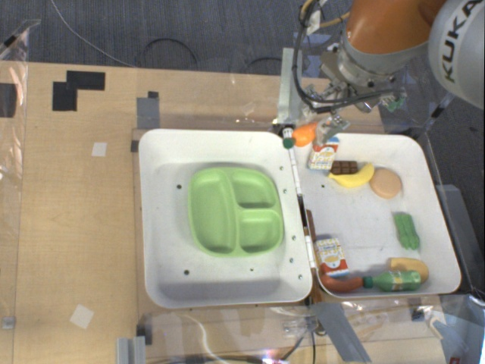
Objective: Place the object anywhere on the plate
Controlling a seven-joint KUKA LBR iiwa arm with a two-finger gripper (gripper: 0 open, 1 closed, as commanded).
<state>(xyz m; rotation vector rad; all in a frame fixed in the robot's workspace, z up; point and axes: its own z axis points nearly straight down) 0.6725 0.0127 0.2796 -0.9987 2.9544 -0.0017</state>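
Overhead, the arm (394, 21) reaches in above the far rim of the right bin (432, 196), orange band uppermost. Left bin (155, 226) lies alongside and touching, and holds the green plate (231, 209), three compartments, nothing on it.

Landmark: the plate. All loose items sit in the right bin, on the plate's arm side. Yellow banana (356, 176) with a dark chocolate piece (343, 167) on it; tan round (386, 183) just beyond; green vegetable (407, 230) further out. Near corner: small carton (330, 252), red sausage (342, 283), green bottle (392, 280), bread roll (408, 265).

Gripper (327, 127) hangs over the bin corner nearest the plate's far edge, just above a small carton (323, 155) and beside an orange piece (304, 136). Whether it is spread or closed: cannot tell, cabling and wrist block it. Nothing visibly held.

Likely target is that orange piece, tucked against the bin wall. Judged light, hard, smooth toy plastic; rounded, so prone to slip or roll. Best taken across its middle. Wall crowds one side.
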